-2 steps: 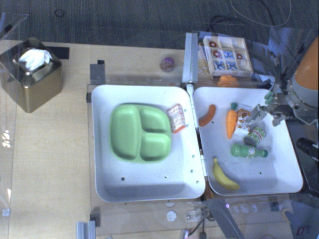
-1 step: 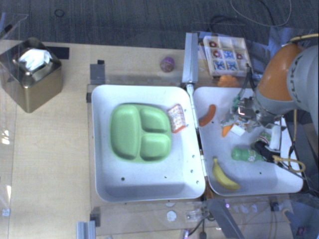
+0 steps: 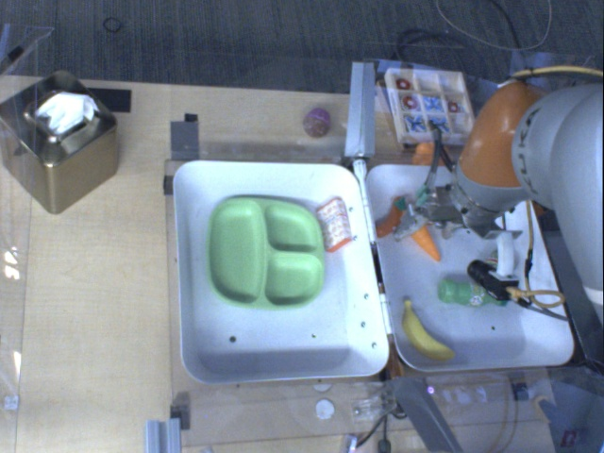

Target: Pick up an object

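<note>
From where I stand, the green tray (image 3: 266,251) is the landmark: a smooth, rounded plastic thing with three compartments, lying in the left bin (image 3: 203,347). Far to its left on the surface (image 3: 94,300) sits a brass-coloured box (image 3: 58,149) holding something white and crumpled. Touching the tray's right edge is a small red-and-white packet (image 3: 334,224). Above the tray, outside the bin, rests a little purple ball (image 3: 317,121). Right of the tray, in the right bin (image 3: 491,347), an orange carrot (image 3: 427,241) points its tip down and right, long axis slanted. The end effector (image 3: 436,208) hangs just over it; I cannot tell how it is set. Lower down lie a green bottle (image 3: 460,293) and a curved yellow banana (image 3: 424,332).
</note>
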You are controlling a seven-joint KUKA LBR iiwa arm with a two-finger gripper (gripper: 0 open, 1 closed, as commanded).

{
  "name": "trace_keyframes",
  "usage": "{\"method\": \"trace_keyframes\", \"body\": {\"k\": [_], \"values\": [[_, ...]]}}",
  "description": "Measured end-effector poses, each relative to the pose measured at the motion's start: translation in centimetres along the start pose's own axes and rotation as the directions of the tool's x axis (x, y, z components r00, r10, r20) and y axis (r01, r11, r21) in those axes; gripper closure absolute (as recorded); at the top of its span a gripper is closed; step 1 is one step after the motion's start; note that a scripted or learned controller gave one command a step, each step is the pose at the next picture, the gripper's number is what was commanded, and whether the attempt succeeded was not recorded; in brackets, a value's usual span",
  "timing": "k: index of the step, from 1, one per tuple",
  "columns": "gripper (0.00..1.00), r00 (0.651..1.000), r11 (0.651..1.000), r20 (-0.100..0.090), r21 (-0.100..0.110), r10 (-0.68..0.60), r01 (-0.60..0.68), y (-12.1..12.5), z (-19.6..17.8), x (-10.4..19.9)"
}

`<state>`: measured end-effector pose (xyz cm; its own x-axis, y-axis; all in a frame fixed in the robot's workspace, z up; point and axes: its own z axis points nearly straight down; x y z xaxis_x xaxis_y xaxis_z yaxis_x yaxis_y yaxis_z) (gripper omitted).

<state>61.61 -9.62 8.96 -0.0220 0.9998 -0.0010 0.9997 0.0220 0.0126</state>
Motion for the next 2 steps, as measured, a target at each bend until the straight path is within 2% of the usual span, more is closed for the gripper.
{"method": "trace_keyframes", "body": {"k": [1,2], "values": [[1.0,1.0,1.0,0.004,-0.01,-0.002,0.002,0.3,-1.4,-0.1],[1.0,0.966,0.966,0.0,0.003,-0.259,0.259,5.6,-12.4,1.1]]}}
